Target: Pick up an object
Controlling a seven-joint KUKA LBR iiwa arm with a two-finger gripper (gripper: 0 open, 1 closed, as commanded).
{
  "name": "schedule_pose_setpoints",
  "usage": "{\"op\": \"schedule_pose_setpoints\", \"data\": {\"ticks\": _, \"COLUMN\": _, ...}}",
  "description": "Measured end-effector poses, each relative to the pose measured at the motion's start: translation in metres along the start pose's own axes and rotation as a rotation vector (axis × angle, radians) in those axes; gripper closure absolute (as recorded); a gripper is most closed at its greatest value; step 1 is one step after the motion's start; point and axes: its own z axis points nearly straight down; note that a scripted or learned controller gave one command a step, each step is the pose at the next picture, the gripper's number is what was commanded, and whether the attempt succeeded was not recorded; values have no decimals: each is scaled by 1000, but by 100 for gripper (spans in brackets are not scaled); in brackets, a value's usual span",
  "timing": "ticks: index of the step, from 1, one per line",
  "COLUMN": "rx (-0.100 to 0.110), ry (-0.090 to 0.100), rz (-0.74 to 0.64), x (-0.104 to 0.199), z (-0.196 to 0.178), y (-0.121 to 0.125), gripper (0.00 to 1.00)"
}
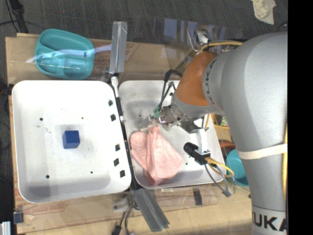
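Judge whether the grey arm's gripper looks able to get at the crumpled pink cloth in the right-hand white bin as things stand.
Probably yes. The gripper hangs right over the upper edge of the crumpled pink cloth, which lies uncovered in the right-hand white bin, with nothing between them.
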Motion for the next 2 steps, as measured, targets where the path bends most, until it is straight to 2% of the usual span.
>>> {"op": "schedule_pose_setpoints", "data": {"ticks": 1, "rx": 0, "ry": 1, "rz": -5, "x": 1, "z": -10, "y": 1, "gripper": 100}}
{"op": "schedule_pose_setpoints", "data": {"ticks": 2, "rx": -2, "ry": 0, "rz": -187, "x": 41, "z": -116, "y": 18, "gripper": 100}}
